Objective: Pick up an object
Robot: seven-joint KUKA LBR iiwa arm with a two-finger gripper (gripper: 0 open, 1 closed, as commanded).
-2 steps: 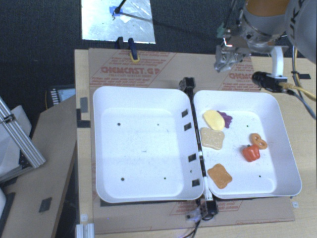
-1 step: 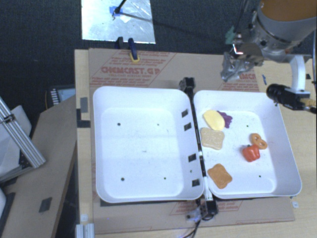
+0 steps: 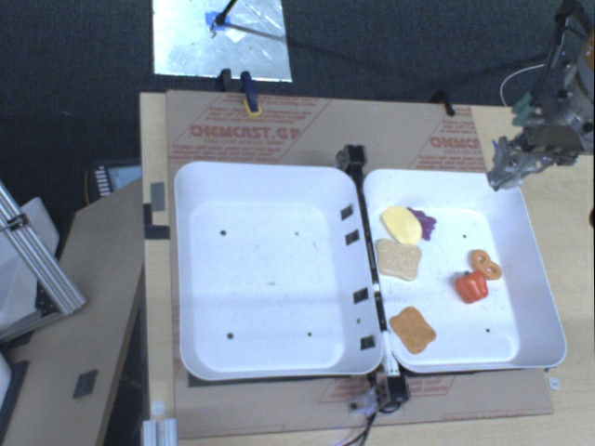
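Observation:
The right bin holds several toy foods. A yellow lemon-shaped piece lies at its upper left, with a small purple piece touching its right side. Below them sits a tan slice of bread. A red pepper and an orange pretzel lie toward the right. An orange-brown cookie rests near the front wall. My gripper hangs over the bin's far right corner, apart from all of the pieces, with nothing seen between its fingers.
The left bin lies beside the right one, joined by a black hinge strip. A silver sheet lies at the back left. Cables hang near the arm at upper right.

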